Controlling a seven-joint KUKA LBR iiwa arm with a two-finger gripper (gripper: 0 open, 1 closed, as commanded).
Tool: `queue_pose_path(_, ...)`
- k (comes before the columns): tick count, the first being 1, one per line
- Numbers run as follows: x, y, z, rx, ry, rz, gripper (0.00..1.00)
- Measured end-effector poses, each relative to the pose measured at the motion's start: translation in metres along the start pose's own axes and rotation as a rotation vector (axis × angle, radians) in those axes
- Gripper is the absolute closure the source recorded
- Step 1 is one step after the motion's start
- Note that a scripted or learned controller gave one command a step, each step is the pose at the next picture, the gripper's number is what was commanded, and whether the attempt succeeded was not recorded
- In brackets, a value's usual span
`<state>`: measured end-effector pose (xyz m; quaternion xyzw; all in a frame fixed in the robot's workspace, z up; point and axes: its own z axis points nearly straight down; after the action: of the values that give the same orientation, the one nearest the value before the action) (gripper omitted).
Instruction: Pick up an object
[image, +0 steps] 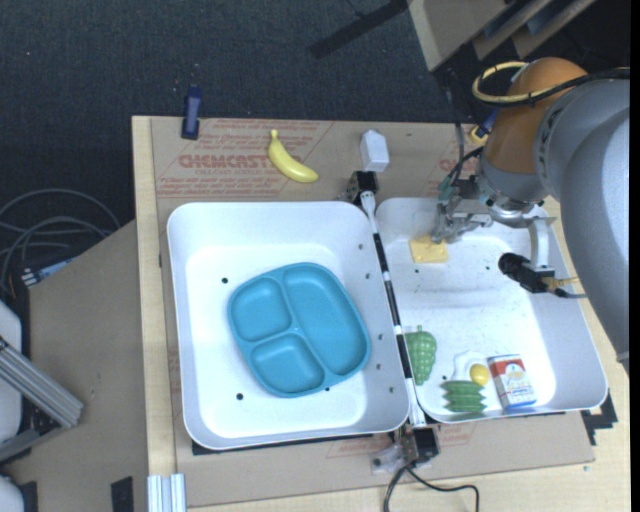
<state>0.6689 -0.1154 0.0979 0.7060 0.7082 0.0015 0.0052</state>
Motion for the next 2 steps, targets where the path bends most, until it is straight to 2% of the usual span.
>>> queue_pose_path(1,0.001,-0.001,0.002,0.005,0.002,0.001,0.00)
queue_pose_path(2,0.011,-0.003,0.013,0.012,0.005,0.002,0.00)
